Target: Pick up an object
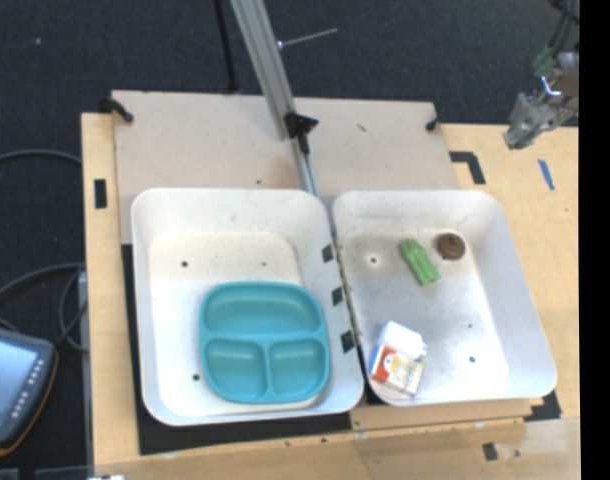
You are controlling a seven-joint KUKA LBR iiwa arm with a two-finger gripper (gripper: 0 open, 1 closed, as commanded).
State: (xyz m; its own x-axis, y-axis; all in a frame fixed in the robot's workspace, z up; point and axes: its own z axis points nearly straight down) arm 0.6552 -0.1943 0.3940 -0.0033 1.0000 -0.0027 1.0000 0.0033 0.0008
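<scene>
The right bin holds three things. A small green block lies near its middle, tilted. Just right of it sits a brown round object. A white carton with red and orange print lies at the bin's front left corner. My gripper hangs at the far upper right, beyond the right bin's back corner and over the bare bench, well away from all three things.
The left bin carries a teal divided plate in its front half. A slanted metal rail runs from the top down to the gap between the bins. A tablet sits at the lower left, off the bench.
</scene>
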